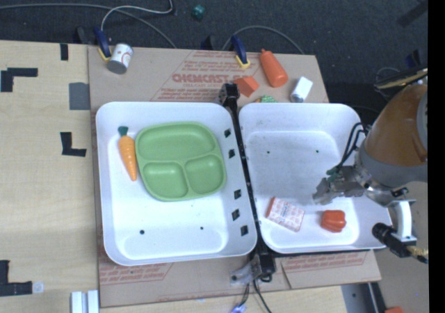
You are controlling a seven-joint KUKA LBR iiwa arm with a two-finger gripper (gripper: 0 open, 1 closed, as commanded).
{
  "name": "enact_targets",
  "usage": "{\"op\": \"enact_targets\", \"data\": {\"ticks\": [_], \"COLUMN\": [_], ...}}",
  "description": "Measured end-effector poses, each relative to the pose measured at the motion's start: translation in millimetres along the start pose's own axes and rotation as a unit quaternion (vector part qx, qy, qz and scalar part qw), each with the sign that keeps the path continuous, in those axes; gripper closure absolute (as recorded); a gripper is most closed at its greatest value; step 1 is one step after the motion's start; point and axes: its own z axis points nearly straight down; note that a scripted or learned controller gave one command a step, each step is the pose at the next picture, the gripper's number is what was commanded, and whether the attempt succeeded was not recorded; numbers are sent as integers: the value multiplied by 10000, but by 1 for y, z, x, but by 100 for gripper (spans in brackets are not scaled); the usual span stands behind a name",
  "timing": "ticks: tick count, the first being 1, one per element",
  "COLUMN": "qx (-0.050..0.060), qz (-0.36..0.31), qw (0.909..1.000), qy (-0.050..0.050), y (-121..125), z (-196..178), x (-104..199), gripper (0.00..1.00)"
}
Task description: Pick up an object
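Right, nearest you: the right bin has a red-patterned packet and an orange-red toy pepper side by side at its front edge. Pincer sits just above the pepper, apart from it; can't tell if it's released or clenched. Left bin holds a green divided plate w/ a toy carrot beside it. Farther back on the worktop: an orange bottle.

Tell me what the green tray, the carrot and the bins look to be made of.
Green tray: likely moulded plastic, matte, with smooth rounded compartments. Carrot: probably a plastic toy, uniform orange. Bins: seemingly thin formed white plastic, slightly glossy with rounded corners.
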Motion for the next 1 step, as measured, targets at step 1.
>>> {"op": "enact_targets", "data": {"ticks": [1], "qx": [-7], "qz": [1], "qw": [10000], "qy": [-7], "y": [37], "z": [-84], "x": [44], "gripper": [100]}}
